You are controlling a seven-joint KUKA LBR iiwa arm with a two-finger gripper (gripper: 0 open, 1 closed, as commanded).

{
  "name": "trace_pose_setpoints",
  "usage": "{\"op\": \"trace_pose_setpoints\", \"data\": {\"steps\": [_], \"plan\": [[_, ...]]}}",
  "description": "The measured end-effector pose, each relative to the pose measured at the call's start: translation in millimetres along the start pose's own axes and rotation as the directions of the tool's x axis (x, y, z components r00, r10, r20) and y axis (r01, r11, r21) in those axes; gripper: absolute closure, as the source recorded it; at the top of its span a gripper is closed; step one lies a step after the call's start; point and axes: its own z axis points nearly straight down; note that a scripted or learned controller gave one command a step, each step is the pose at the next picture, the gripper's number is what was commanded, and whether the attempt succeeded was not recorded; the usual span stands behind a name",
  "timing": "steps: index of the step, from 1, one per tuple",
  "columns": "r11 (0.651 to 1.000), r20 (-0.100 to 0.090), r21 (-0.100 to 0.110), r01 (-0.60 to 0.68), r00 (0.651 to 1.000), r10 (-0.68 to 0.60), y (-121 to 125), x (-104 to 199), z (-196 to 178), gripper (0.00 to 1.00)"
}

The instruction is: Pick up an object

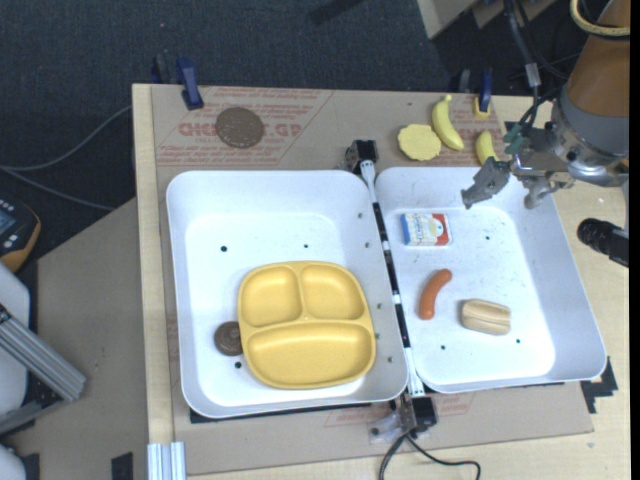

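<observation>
The right bin [545,298] holds a small white, blue and red carton [425,229], an orange-red sausage [434,294] and a tan bread roll [486,316]. My gripper [511,188] hangs over the bin's back edge, up and to the right of the carton. It is open: one grey finger [484,184] points left, the other sits near the right side, and nothing is between them. The sausage and roll lie well in front of it.
The left bin [200,238] carries a yellow divided plate [305,323] and a brown disc [229,339] beside it. Behind the bins on the board lie a brown cookie [239,126], a yellow wafer [419,142] and two bananas [448,123], [485,146].
</observation>
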Motion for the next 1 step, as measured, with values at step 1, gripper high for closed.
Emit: {"op": "trace_pose_setpoints", "data": {"steps": [1], "plan": [[1.0, -0.002, 0.012, -0.002, 1.0, 0.002, -15.4, -0.4, 113.2, 0.0]]}}
